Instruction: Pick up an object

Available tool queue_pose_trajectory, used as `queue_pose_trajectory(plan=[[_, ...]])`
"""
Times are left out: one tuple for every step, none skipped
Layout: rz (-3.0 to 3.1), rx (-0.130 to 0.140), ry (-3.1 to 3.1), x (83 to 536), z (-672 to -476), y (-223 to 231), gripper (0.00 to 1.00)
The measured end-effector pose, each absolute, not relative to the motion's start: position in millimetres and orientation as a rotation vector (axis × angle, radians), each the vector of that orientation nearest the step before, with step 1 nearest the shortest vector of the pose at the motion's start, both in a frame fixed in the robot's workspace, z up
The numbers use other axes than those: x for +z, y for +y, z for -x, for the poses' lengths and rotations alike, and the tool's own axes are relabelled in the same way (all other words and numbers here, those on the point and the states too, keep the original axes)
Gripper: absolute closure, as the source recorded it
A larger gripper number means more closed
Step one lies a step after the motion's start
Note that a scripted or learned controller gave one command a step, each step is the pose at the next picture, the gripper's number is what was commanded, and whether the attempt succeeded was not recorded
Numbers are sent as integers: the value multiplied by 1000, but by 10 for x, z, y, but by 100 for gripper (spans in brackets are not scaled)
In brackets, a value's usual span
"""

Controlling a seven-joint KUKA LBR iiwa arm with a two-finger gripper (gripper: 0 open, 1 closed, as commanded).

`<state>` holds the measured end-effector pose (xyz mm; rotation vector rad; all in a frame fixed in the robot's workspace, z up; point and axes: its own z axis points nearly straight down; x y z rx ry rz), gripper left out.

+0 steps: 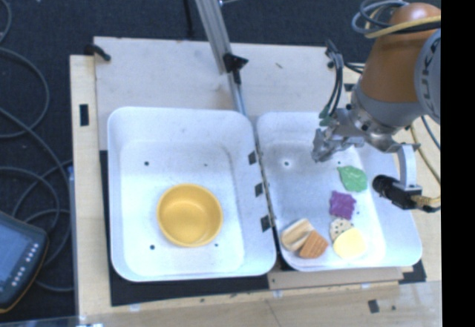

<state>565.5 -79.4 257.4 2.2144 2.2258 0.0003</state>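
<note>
The approach seems under way: the pincer, whose opening I cannot tell, hangs over the right white bin, needing to descend onto the near-edge crumpled green lump.

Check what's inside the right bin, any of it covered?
Right bin holds a green piece, purple piece, tan block, orange wedge, a spotted piece and a pale yellow round. The tool hangs over its upper area, covering the floor beneath.
</note>
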Motion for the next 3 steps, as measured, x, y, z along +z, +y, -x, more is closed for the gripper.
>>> queue_pose_trajectory(plan=[[-2215,-2,2228,2478,-5741,-260,100],[-2216,-2,2228,2361,-5741,241,100],[-2215,-2,2231,2298,-5682,814,100]])
